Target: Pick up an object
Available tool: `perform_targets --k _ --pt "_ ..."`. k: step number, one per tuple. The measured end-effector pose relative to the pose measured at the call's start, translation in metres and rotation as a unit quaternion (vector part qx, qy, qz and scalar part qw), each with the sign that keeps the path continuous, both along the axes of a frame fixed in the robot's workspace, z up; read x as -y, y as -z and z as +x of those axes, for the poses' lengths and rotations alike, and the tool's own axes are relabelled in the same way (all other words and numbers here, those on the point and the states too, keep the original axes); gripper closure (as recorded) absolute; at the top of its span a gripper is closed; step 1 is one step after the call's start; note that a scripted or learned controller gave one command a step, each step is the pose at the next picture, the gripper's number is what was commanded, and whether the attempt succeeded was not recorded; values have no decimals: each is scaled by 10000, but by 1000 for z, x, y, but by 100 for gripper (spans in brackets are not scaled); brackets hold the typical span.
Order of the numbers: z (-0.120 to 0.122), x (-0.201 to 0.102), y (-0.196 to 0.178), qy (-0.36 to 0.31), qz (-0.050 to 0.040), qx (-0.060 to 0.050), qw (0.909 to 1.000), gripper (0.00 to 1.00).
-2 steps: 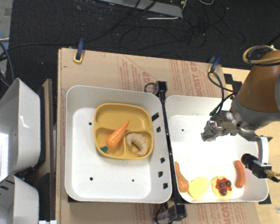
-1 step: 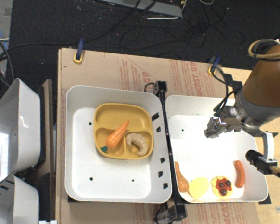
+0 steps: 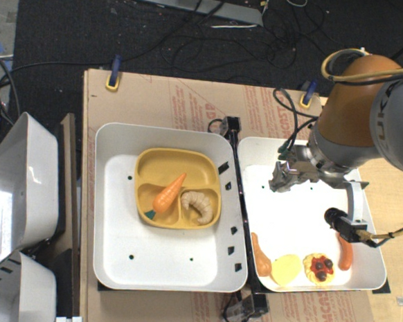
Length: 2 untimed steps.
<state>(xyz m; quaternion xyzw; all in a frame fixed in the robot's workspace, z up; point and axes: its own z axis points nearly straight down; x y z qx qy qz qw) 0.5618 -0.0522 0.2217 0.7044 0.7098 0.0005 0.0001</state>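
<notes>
My gripper (image 3: 282, 181) hangs over the upper left part of the right bin (image 3: 301, 220), above bare white floor, with no object seen in it. Along that bin's front edge lie an orange carrot-shaped piece (image 3: 260, 255), a pale yellow disc (image 3: 285, 268), a small round yellow piece with red and dark toppings (image 3: 319, 267) and a reddish sausage (image 3: 345, 255). All of them sit well below and to the right of the gripper. In the left bin (image 3: 116, 185) a yellow divided plate (image 3: 146, 163) holds a carrot (image 3: 169, 193) and a pale curled shrimp (image 3: 199, 205).
A black fitting with a cable (image 3: 342, 224) sits at the right bin's right side, just above the sausage. The divider (image 3: 235, 194) between the bins carries black clips. Two white containers (image 3: 19, 177) stand off the bench at the left. The arm's bulk (image 3: 362, 107) covers the right bin's far right corner.
</notes>
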Motion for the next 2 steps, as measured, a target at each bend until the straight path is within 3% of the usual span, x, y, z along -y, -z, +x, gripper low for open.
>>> perform_targets --k 2 --pt "28 -104 -15 -10 7 9 10000 100"
